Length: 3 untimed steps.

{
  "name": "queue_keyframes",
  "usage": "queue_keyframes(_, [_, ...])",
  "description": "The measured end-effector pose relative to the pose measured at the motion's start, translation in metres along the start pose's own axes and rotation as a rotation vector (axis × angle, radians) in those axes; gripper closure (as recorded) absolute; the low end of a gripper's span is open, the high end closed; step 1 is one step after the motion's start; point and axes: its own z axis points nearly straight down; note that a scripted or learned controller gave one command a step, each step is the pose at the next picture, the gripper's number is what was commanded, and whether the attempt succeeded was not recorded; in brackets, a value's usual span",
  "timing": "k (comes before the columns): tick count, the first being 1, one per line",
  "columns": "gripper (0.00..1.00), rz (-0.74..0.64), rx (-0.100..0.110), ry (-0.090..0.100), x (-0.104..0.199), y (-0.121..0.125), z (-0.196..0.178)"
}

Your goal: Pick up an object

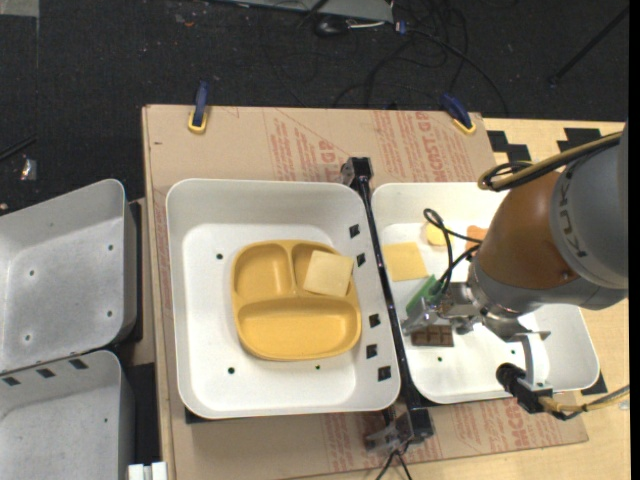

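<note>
A cardboard-topped bench (260, 138); the gripper (432, 320), finger state unclear, hovers over a brown block (433, 337) that may slip aside.

Count from where I stand: 2 white bins (190, 268) (570, 353) on the table (260, 138). 1 yellow tray (290, 328) with 3 sections, in the left bin. 1 pale slab (327, 273) on the tray. Right bin: 1 yellow slab (405, 262), 1 brown block (434, 336), 1 green bit (428, 290), 1 pale round piece (435, 234), 1 orange bit (476, 233), part hidden. 2 clamps (199, 108) (459, 112) on the far edge. 1 arm (545, 238).
</note>
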Motion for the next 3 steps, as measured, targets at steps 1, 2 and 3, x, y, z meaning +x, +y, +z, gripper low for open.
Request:
queue_keyframes(1, [1.00, 0.002, -0.005, 0.000, 0.000, 0.001, -0.014])
queue_keyframes(2, [1.00, -0.002, -0.009, -0.002, -0.007, 0.006, -0.059])
queue_keyframes(3, [1.00, -0.004, -0.009, -0.002, -0.004, -0.001, -0.106])
